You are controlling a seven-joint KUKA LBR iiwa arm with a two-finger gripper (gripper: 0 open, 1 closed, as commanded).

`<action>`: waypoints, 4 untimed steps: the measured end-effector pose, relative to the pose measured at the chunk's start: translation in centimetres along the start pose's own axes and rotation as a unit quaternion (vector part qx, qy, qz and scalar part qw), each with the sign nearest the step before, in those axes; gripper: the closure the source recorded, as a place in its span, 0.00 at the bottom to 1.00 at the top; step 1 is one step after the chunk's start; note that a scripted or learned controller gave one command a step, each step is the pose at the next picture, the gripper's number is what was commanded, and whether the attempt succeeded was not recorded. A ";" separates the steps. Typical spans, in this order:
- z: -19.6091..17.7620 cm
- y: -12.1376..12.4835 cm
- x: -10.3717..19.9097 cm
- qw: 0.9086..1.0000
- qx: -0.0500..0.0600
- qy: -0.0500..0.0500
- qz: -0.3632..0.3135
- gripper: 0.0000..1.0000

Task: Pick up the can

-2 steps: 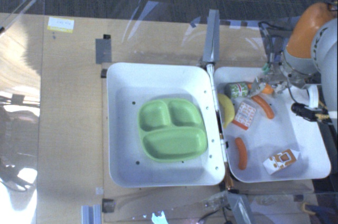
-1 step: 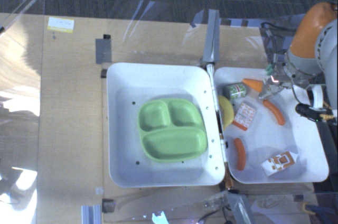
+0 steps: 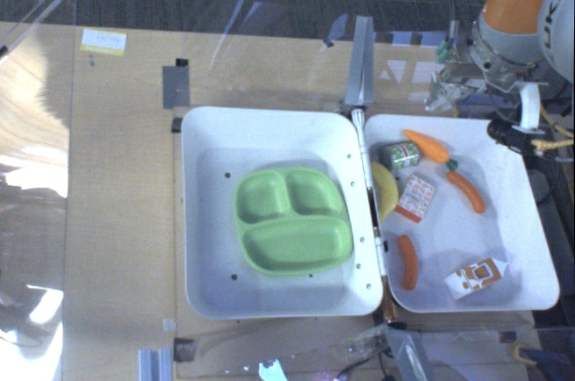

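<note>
The can [image 3: 400, 156], small with a green label and a silver end, lies on its side in the back left corner of the right bin [image 3: 526, 235]. It rests against an orange carrot [image 3: 428, 146] and just behind a yellow banana [image 3: 384, 190]. The gripper [image 3: 447, 90] hangs over the back rim of the right bin, up and to the right of the can and well apart from it. Nothing shows in its grasp.
The right bin also holds a red-and-white packet [image 3: 416, 197], a second orange carrot [image 3: 467, 190], a red sausage [image 3: 407, 261] and a small brown-and-white carton [image 3: 473, 276]. A green divided plate [image 3: 292, 222] lies in the left bin [image 3: 202, 190]. Cables trail beside the arm at right.
</note>
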State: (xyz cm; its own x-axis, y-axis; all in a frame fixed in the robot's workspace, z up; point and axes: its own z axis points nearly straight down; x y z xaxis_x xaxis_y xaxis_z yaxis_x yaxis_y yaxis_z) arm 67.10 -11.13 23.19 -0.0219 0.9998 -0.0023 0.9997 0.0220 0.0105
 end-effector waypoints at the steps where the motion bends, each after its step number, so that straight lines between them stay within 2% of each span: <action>1: 0.0 0.0 0.0 1.000 0.000 0.000 0.000 0.00; 2: 12.0 -0.4 -4.7 1.000 0.004 0.000 -0.006 0.00; 3: 13.7 -2.2 -8.0 1.000 -0.005 -0.001 -0.005 0.00; 4: 14.2 -7.2 -9.2 1.000 0.002 0.000 -0.005 0.00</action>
State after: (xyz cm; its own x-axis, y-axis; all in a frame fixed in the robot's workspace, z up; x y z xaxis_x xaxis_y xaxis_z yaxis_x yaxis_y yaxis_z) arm 60.26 -20.52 8.97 -0.0326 0.9995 -0.0018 0.9995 0.0326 0.0057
